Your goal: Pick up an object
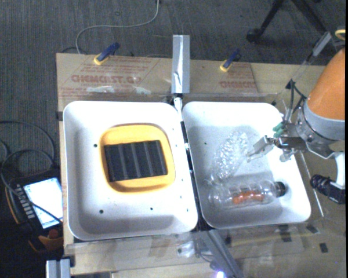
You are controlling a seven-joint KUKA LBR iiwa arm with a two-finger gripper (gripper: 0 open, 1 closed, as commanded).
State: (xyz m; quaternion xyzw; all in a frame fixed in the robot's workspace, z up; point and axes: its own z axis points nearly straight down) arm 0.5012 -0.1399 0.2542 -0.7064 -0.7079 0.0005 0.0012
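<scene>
Metal fingers of the tool (265, 145) pointed leftward from the arm (330, 97) at the right of the frame, reaching over the right bin (220, 112). Whether those fingers were spread or closed could not be told from this slanted view; nothing could be seen between them. The tool sat at the upper right of that bin, just beside a crinkled clear plastic piece (230, 150) that lay tilted across the bin's middle, so it looked set to try for that piece, though contact could not be confirmed. Below it, along the lower part of the same bin, a clear plastic bottle (246, 193) lay on its side with its dark cap toward the right and something orange inside. Both things rested loose on the bin floor, near each other, probably so the program could take either as the object to pick up. Further left, the left bin (81, 120) carried a yellow tray with a dark ribbed insert (137, 158), flat in its centre and well apart from the tool. Both bins sat side by side on the desk (122, 74), a grey strip (180, 62) rising between them at the top, two clamps (106, 53) at the desk's upper edge likely fixing its board.
</scene>
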